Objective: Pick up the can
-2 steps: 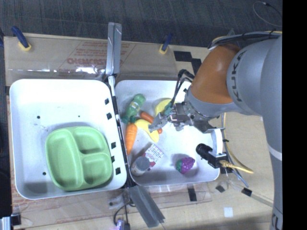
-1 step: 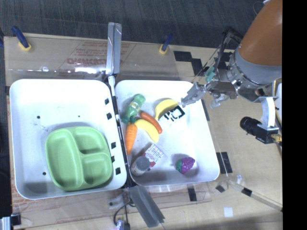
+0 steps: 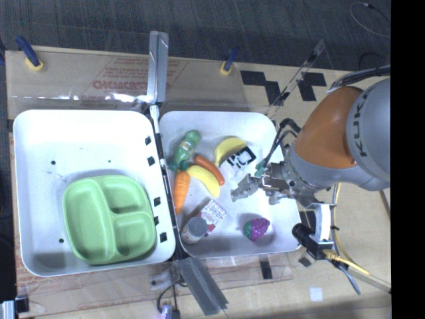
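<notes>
The can (image 3: 199,224) lies near the right bin's (image 3: 222,247) front edge, bananas (image 3: 209,178) and carrot (image 3: 180,188) behind. Beside it, the fingers (image 3: 244,188) hang released.

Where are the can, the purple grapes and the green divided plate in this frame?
can (image 3: 201,223), camera view: on its side wall, near the grey end.
purple grapes (image 3: 256,228), camera view: middle of the bunch.
green divided plate (image 3: 106,244), camera view: bare floor of its large front compartment.
</notes>
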Tool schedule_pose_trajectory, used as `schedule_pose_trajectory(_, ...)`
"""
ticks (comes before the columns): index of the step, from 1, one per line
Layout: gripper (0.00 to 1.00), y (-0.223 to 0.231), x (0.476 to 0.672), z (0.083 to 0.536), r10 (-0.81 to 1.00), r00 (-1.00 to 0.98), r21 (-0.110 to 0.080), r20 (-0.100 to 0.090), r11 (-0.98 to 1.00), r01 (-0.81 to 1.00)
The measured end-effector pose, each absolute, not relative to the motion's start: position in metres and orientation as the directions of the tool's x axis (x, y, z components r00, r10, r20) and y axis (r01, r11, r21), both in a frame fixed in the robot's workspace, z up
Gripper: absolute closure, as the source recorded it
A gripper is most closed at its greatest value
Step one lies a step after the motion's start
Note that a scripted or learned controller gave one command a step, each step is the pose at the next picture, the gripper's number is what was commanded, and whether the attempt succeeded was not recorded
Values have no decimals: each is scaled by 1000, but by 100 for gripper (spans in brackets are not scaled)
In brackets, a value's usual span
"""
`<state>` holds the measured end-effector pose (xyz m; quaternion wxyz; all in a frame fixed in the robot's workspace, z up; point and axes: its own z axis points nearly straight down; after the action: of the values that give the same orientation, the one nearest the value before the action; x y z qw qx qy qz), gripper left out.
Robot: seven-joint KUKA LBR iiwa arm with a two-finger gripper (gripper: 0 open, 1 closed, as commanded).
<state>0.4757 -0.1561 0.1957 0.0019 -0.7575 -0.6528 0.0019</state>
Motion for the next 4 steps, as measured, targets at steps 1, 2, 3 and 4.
schedule_pose_trajectory(1, 0, -93, 483, 93, 998, -58, -5, 2, 58, 998)
schedule_pose_trajectory(2, 100, -93, 484, 103, 998, -62, -4, 1, 62, 998)
schedule_pose_trajectory(3, 100, -74, 480, 341, 997, 78, -1, 1, -78, 997)
schedule_pose_trajectory(4, 100, -70, 483, 379, 958, -286, 0, 0, 286, 958)
